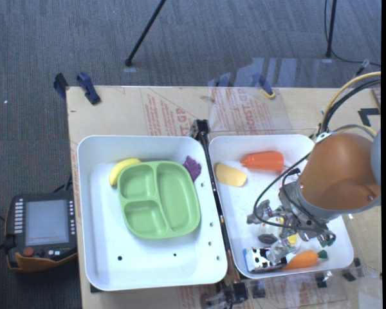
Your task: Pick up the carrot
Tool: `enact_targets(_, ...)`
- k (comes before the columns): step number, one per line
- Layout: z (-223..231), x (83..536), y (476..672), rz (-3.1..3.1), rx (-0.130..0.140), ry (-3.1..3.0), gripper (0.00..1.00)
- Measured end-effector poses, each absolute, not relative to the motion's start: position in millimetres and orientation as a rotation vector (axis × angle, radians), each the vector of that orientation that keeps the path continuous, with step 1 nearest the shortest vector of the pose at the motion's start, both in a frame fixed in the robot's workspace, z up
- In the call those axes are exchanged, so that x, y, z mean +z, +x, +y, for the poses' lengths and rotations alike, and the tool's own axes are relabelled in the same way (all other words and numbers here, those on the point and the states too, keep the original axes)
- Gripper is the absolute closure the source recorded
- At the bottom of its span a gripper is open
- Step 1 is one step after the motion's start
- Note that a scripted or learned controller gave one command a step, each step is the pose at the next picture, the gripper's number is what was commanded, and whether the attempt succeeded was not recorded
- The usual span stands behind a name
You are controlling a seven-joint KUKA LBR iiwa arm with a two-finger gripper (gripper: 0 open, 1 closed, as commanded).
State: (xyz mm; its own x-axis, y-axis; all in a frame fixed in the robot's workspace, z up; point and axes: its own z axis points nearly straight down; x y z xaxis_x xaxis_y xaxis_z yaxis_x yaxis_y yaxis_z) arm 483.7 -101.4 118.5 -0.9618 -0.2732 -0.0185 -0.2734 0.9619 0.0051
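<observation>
A small orange carrot [302, 260] with a green top lies near the front edge of the right bin [239, 234]. A longer orange-red vegetable piece [264, 161] lies at the back of the same bin. My gripper [284, 235] hangs low over the front right part of this bin, just above and to the left of the small carrot. The orange wrist band hides most of what lies behind it. I see nothing lifted off the bin floor.
A pale yellow piece [230, 174] lies beside the orange-red one. A black and white item [260, 258] sits left of the carrot. The left bin [93, 237] holds a green divided plate [159, 198], a banana [123, 168] and a purple piece [192, 167].
</observation>
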Motion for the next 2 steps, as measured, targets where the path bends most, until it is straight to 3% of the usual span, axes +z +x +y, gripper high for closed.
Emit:
enact_targets(1, -105, 115, 497.3, 3.022, 0.008, -0.789, 0.0)
enact_targets(2, -99, 90, 523.7, 3.03, 0.002, -0.784, 0.0)
